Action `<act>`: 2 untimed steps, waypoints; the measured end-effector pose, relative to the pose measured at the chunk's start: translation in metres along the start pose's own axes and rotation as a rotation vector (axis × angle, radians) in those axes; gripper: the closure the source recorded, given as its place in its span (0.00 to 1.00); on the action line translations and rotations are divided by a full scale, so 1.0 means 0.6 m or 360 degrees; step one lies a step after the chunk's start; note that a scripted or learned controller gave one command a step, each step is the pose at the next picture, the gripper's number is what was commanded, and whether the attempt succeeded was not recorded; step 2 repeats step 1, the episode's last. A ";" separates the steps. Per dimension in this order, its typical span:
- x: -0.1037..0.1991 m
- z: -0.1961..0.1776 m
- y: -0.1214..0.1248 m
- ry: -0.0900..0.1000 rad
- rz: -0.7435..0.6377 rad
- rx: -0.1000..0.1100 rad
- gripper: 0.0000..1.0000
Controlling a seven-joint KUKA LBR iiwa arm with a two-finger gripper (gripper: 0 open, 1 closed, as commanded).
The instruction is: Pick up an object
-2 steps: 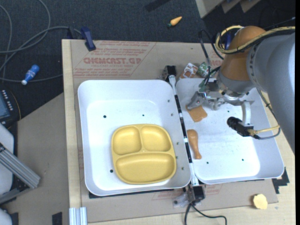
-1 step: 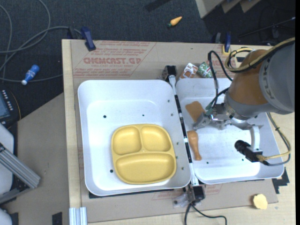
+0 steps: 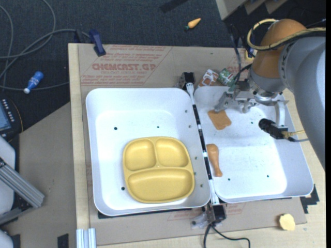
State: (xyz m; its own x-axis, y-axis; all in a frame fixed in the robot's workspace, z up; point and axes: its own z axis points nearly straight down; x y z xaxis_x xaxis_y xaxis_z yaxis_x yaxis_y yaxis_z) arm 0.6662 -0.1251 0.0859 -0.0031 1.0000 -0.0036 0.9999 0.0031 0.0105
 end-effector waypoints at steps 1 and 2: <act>0.055 0.001 -0.020 0.0008 0.0000 0.0021 0.00; 0.055 0.001 -0.020 0.0008 0.0000 0.0021 0.00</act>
